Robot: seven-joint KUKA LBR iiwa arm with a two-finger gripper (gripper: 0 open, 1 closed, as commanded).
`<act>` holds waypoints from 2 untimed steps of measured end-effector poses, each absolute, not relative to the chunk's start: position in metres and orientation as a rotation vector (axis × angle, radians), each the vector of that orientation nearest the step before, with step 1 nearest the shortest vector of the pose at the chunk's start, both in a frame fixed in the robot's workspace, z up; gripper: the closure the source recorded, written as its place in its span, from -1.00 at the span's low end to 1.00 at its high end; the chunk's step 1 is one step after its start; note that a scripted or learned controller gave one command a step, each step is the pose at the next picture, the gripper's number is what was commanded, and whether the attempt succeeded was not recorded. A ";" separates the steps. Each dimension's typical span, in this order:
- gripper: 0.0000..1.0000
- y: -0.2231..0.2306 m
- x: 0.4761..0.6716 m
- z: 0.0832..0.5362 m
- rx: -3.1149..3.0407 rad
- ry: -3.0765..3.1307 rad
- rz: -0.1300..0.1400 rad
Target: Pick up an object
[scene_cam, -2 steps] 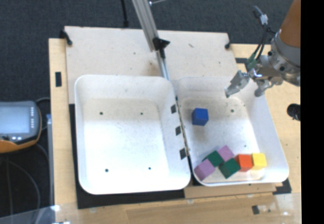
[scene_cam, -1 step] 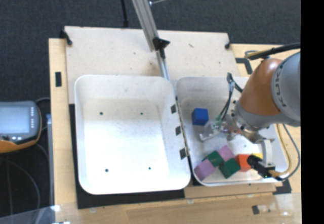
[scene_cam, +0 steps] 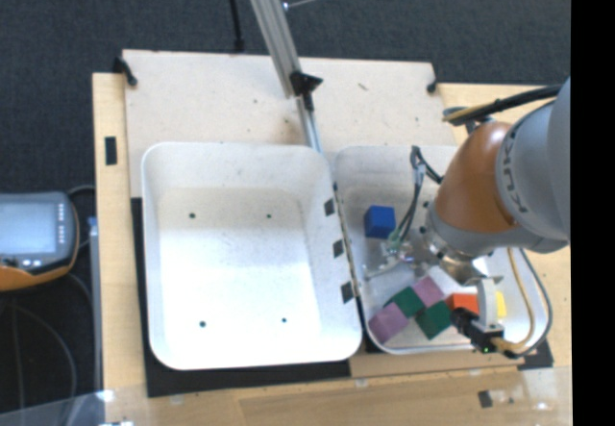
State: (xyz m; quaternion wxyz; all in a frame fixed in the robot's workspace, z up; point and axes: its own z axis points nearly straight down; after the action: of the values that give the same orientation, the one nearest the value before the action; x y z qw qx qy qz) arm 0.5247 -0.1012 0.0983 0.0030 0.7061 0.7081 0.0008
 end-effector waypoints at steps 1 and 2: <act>1.00 -0.103 0.526 0.109 2.226 2.202 0.010; 1.00 -0.101 0.511 0.373 2.210 2.219 0.010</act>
State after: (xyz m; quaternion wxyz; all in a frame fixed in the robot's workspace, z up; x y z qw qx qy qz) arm 0.5108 -0.1009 0.3726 0.0047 0.7057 0.7085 0.0032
